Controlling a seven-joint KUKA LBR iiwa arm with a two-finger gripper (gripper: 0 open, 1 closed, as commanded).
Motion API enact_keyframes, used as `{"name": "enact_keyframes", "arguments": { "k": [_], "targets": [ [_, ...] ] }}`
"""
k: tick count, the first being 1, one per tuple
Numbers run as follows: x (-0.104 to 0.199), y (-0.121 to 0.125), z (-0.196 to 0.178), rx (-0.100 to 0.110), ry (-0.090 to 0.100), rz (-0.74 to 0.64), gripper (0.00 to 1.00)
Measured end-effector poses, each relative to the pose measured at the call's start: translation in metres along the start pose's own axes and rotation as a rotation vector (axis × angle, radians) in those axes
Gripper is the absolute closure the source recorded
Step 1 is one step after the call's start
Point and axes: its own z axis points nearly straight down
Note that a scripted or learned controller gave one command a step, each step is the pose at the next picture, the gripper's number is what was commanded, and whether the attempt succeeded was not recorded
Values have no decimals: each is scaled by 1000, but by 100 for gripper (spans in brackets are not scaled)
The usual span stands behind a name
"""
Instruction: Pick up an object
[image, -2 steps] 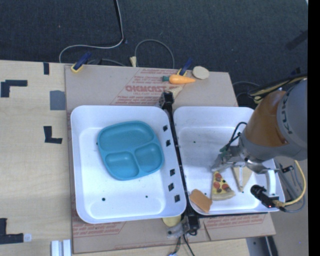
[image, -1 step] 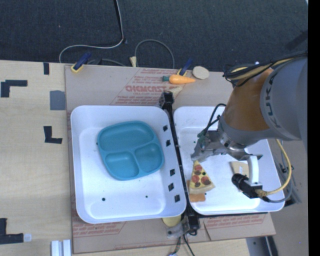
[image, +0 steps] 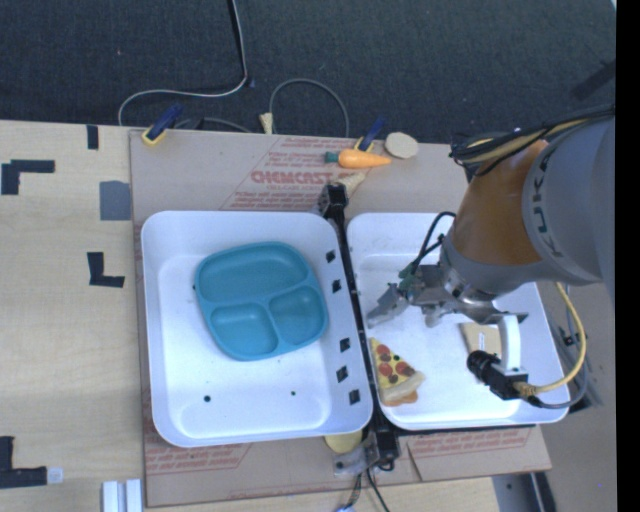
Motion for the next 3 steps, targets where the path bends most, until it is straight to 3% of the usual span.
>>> {"name": "enact_keyframes", "arguments": {
  "k": [1,2,3],
  "targets": [
    [-42,86,-52,-12,-5,1,0],
    [-48,88,76,9,-1,2,0],
    [-3,150,-6,-11,0,-5,0]
  ]
}}
